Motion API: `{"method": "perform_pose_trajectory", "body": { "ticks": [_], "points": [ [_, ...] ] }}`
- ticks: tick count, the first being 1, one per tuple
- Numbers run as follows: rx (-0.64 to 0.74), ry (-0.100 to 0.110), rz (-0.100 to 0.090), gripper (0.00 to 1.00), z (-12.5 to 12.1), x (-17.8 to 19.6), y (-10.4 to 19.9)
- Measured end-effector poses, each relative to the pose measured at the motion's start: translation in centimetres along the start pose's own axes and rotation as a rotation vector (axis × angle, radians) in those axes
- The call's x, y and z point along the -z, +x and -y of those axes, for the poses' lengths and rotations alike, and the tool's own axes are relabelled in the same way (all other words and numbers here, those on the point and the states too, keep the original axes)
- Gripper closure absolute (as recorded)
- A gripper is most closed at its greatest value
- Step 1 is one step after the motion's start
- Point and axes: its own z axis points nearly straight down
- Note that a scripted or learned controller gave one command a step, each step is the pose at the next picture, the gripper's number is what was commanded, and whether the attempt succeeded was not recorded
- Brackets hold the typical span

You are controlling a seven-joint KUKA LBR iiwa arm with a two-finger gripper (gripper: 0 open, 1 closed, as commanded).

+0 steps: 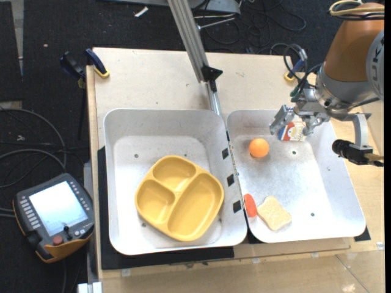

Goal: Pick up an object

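Grey arm reaching in from right, gripper low over right bin, fingers closed on small carton

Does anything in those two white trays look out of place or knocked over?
Nothing looks spilled or broken. The yellow divided plate sits a bit askew in the left bin. In the right bin, the orange ball, bread slice and carrot-like piece lie loosely scattered.

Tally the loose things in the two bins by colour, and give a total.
Yellow: 1, the tray
Orange: 1, the ball
Red: 1, the stick
Tan: 1, the bread
Red and white: 1, the carton at the pincer
Total: 5
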Motion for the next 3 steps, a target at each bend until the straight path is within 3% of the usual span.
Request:
{"method": "perform_pose_trajectory", "body": {
  "ticks": [1,3],
  "points": [
    [0.000,0.000,0.000,0.00,0.0,0.0,0.0],
    [-0.003,0.004,0.001,0.00,0.2,-9.0,-0.9]
  ]
}}
